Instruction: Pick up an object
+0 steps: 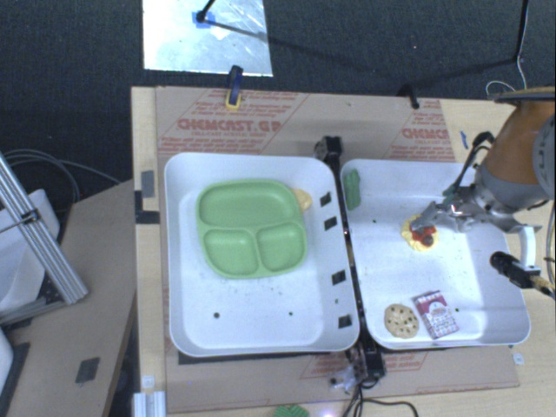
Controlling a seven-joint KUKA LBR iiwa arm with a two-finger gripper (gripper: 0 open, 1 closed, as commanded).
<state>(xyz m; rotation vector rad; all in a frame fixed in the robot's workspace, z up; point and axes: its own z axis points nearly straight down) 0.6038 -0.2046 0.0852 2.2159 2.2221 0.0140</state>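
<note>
The big green divided tray (pixel 252 228) sits in the left bin (pixel 187 320). In the right bin (pixel 499 324), the gripper (pixel 426 227) hangs right over a small yellow-and-red toy (pixel 419 236), which looks light and lumpy, best pinched across its middle. The tool covers part of it, and I cannot tell whether anything is gripped.

We cannot tell how the end effector (pixel 427 224) stands; it overlaps a small red and yellow object (pixel 420 235) too blurred to name. The arm (pixel 519 159) is cut off at the right edge. A yellow item (pixel 301 200) hides partly behind the green tray (pixel 252 228).
</note>
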